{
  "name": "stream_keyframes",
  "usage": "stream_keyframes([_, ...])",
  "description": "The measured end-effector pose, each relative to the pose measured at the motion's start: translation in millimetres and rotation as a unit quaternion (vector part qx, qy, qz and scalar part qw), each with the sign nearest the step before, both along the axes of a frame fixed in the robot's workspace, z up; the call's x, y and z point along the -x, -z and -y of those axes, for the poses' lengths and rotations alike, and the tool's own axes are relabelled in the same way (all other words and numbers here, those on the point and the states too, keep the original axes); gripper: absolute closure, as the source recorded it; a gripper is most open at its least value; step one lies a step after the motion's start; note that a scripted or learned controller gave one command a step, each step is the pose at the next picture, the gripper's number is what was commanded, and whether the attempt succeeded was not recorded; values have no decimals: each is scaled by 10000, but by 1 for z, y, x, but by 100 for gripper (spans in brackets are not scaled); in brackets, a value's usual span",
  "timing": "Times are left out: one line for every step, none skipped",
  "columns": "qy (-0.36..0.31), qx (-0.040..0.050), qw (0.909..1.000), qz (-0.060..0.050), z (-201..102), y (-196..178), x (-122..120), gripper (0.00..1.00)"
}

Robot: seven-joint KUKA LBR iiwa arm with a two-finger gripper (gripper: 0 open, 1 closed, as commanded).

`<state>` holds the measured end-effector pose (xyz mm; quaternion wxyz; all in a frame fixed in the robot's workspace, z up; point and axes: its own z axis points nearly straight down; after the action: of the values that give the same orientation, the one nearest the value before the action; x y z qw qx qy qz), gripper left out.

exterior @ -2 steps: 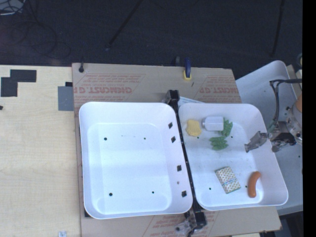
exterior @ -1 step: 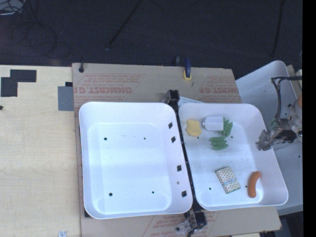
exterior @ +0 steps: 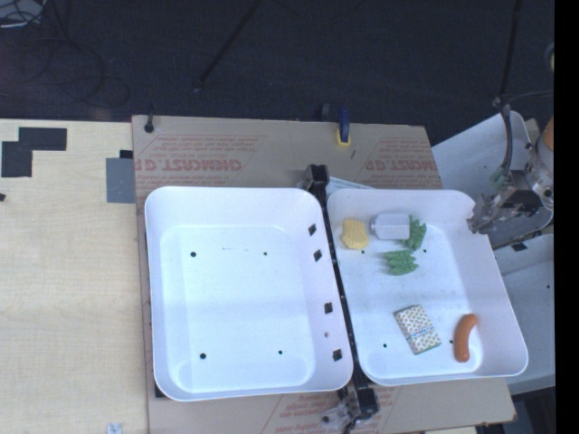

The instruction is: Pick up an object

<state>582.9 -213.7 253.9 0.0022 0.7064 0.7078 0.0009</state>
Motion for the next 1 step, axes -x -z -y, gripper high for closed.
stream_keyframes([26,-17,10000,-48,0,-13,96,100])
